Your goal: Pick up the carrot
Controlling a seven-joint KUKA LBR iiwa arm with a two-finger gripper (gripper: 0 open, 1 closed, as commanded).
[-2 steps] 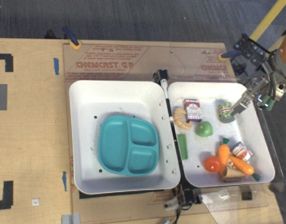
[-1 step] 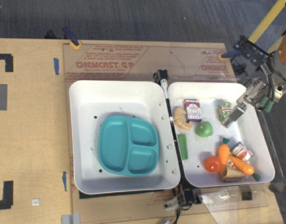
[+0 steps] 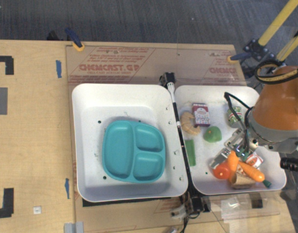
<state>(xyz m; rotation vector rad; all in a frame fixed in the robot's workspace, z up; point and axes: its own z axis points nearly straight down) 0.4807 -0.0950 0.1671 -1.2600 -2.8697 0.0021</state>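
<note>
My two-finger metal gripper (image 3: 232, 153) hangs low over the front of the right shallow white bin (image 3: 203, 184). I cannot tell how its jaws stand. The orange tapered carrot (image 3: 251, 172) lies just beside and in front of the gripper tip, touching a red round tomato-like piece (image 3: 220, 172) and a tan cone-shaped piece (image 3: 240, 180). The left shallow white bin (image 3: 85, 130) holds a teal three-compartment plastic plate (image 3: 134, 150), well apart from my tool.

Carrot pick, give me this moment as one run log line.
carrot: lying in right bin, front right corner | hand: low over bin, beside carrot | grasp: not visible | teal plate: in left bin
</note>
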